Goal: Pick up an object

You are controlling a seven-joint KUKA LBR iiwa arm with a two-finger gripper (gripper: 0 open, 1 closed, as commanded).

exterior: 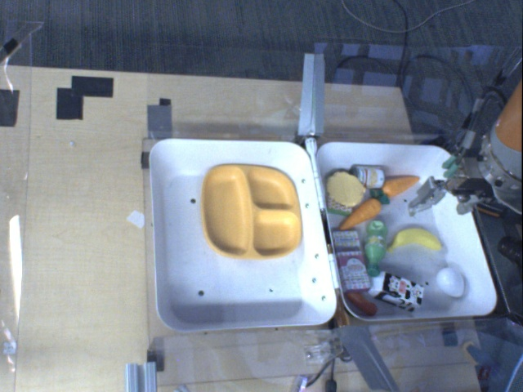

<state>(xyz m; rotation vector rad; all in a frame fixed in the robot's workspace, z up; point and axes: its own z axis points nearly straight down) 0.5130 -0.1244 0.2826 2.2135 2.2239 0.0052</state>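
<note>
The gripper (434, 193) hovers over the right bin (482, 256), fingers apart and holding nothing, just above the banana (416, 238). 2 carrots (360, 212), a green bottle (374, 244) and a white egg (449, 281) lie nearby; the yellow divided tray (248, 210) sits in the left bin (176, 243)

Grey arm (490, 166), orange band, metallic end effector (426, 194).

From my feed, the pale wooden bench (73, 243) fills the left and centre. Black tape patches (83, 96) sit upper left. Dark blue-grey carpet (204, 15) runs along the top, with a thin cable (392, 11) looping upper right.
</note>
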